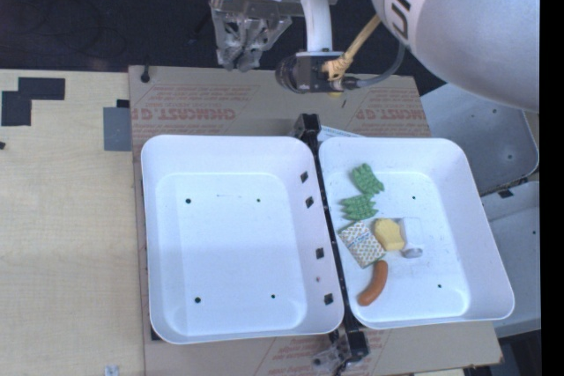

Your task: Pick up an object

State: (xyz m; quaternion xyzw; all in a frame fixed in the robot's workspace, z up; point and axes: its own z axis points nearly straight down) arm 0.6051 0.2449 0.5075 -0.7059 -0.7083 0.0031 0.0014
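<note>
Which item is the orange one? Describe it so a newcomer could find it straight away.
Look in the right bin, at the cluster near its left wall. The orange sausage-shaped piece lies nearest the camera, below the checkered packet. It alone is long, curved and orange.

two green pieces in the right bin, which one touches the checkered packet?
The lower green piece: its bottom edge meets the checkered packet. The upper green piece lies apart, farther up the right bin.

Orange sausage, checkered packet
</note>
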